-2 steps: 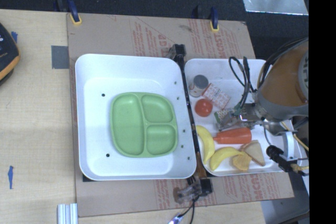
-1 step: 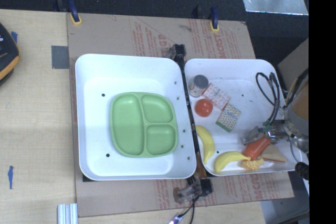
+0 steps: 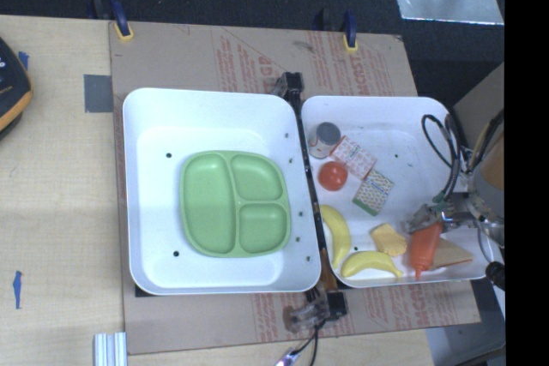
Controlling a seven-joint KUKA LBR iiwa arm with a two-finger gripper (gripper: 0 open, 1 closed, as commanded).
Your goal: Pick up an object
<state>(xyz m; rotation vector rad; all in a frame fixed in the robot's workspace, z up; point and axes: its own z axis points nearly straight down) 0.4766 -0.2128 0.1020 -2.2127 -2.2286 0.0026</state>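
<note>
The claw (image 3: 436, 217) is seen low over the near right corner of the right bin (image 3: 403, 111), at the end of the arm that reaches in from the right of the view. How far it is open cannot be told, since its tip is lost in a tangle of metal and cable, and nothing can be made out in its grasp.

The thing closest to it is judged to be the orange carrot-shaped toy (image 3: 424, 249), which lies on the bin floor just beside the claw, on the side toward the near wall. Its long axis runs roughly from the far wall to the near wall, tilted a little, with the upper end almost under the claw. A tan wedge (image 3: 452, 256) is pressed against its right side, and a small yellow piece (image 3: 389, 239) lies just to its left, so little free room is left on either flank.

Further to the left, two bananas are found: one (image 3: 336, 233) along the bin's left wall and one (image 3: 371, 266) along the near wall. A red tomato (image 3: 333, 177), a grey round can (image 3: 327, 134) and two patterned cartons (image 3: 352, 155) (image 3: 373, 191) lie well apart from the claw, toward the far left of the bin. The left bin (image 3: 150, 266) carries a green divided plate (image 3: 233, 203).

If the carrot is taken as the target, only a short drop toward the near wall is called for, and a closing line across the toy's narrow width, left to right, is judged best suited to its lie, though the wedge may be caught along with it
</note>
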